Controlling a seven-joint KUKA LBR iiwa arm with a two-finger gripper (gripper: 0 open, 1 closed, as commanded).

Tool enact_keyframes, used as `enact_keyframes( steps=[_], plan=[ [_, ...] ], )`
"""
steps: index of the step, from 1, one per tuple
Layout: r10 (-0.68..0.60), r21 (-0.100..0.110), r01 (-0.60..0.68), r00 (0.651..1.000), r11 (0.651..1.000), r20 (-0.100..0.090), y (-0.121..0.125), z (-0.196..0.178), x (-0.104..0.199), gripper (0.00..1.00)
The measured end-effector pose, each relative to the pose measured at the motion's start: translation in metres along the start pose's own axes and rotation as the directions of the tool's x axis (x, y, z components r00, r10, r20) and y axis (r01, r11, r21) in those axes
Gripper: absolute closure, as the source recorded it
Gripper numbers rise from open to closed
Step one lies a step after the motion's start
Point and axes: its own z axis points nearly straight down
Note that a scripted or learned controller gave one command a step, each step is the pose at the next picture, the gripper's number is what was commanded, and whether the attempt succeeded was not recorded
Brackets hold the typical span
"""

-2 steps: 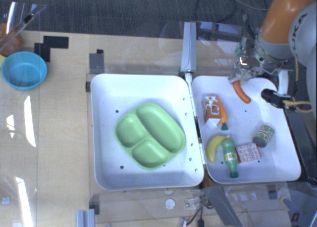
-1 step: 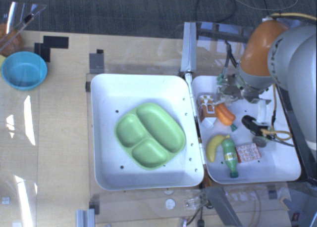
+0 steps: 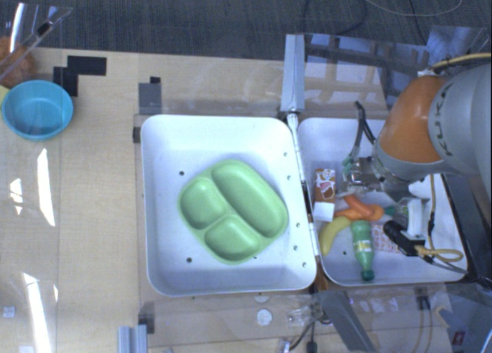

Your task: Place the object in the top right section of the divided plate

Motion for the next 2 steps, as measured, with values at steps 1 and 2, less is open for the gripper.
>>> enact_keyframes(
  steps=[1, 2],
  plan=[
    [-0.003, -0.008, 0.003, 1.0, 1.0, 0.0, 0.003, -0.012, 0.001, 1.0],
    [-0.11, 0.014, 0.11, 0.994, 0.994, -0.005, 0.045, -0.092, 0.089, 1.0]
  ],
)
